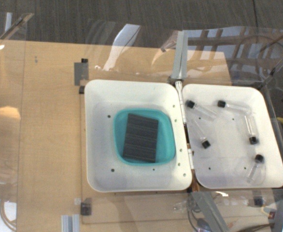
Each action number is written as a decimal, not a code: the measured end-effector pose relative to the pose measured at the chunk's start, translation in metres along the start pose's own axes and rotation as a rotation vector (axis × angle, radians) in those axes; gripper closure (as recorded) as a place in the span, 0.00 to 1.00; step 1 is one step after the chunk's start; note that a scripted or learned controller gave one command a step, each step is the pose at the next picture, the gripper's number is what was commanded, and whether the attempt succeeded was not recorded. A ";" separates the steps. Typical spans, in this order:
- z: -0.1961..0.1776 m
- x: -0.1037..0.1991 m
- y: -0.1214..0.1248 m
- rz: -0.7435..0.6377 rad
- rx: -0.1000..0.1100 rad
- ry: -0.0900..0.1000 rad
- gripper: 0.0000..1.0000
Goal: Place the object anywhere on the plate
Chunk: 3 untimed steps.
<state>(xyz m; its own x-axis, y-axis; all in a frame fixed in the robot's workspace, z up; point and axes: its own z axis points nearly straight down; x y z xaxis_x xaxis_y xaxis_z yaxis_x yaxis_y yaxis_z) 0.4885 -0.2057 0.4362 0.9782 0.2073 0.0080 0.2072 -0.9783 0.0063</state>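
A teal square plate (166, 138) lies in the left white bin (98, 144). A dark grey ribbed rectangular block (141, 137) lies flat on the plate, near its middle, with its long side running near to far. The right white bin (272, 134) holds several clear tubes with black caps, such as one (198, 108) at its far left and one (250, 127) at its right.
A grey metal divider post (179, 57) stands behind the seam between the two bins. A small dark bracket (81, 72) sits on the wooden bench at the far left corner of the left bin. Cables and fittings lie along the near edge at the right.
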 end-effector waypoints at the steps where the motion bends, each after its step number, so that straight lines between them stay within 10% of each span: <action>1: 0.168 -0.002 -0.001 0.001 0.006 -0.006 0.00; 2: 0.340 -0.003 -0.003 -0.038 0.007 -0.004 0.00; 3: 0.329 0.000 -0.003 -0.041 0.006 0.000 1.00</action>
<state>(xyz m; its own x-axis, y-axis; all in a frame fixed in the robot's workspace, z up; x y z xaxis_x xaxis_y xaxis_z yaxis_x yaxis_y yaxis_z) 0.4908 -0.2044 0.1068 0.9688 0.2476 0.0082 0.2476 -0.9689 0.0005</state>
